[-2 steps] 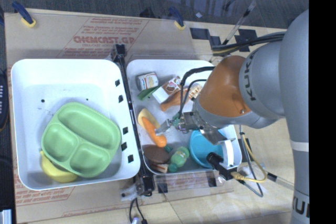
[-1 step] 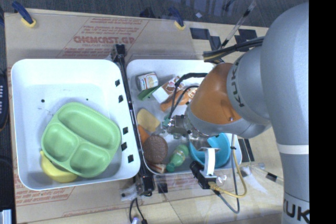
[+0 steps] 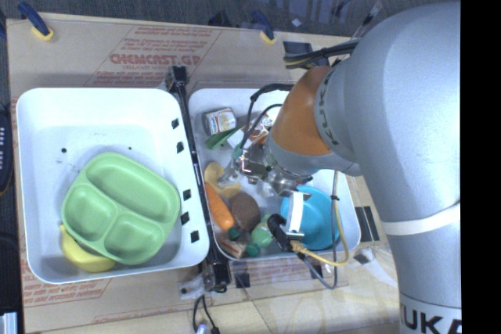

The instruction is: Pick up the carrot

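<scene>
The orange carrot (image 3: 218,206) lies lengthwise along the left wall of the right bin (image 3: 199,107), near its front. A brown rounded item (image 3: 246,209) touches its right side. My gripper (image 3: 250,164) hangs low over the middle of that bin, just up and right of the carrot's far end. The grey wrist with its orange band (image 3: 301,121) covers much of the bin behind it. Nothing orange is visible at the gripper's tip.
A blue bowl (image 3: 317,219) sits at the right bin's front right, a small can (image 3: 220,120) and a green piece (image 3: 222,138) at its back left, and a yellowish item (image 3: 213,172) beside the carrot. The left bin (image 3: 31,168) holds a green divided plate (image 3: 121,207) over a yellow object (image 3: 82,256).
</scene>
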`<state>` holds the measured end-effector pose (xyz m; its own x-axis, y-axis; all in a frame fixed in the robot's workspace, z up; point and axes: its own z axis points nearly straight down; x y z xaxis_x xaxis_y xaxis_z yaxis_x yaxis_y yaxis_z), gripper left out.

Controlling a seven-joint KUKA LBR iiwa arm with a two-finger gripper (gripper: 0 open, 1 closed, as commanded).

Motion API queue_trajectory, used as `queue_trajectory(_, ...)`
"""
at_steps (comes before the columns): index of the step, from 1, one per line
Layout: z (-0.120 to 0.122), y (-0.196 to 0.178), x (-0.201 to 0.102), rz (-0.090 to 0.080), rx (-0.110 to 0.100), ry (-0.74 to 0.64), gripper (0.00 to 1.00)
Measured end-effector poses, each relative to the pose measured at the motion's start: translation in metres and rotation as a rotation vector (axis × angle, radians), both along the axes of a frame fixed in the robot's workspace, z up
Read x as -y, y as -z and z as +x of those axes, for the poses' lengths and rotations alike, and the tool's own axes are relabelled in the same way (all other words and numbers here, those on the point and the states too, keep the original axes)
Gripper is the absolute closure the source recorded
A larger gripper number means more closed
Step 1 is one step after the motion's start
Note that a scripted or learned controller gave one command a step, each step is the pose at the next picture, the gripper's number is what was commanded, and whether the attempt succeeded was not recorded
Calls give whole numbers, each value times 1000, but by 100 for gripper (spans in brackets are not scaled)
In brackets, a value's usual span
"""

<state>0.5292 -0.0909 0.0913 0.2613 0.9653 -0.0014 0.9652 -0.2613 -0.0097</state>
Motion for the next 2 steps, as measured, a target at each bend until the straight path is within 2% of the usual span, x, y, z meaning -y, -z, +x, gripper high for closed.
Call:
queue_trajectory(1,-48,0,2,7,3,222,0)
queue_trajectory(2,-52,-101,-54,1,1,447,0)
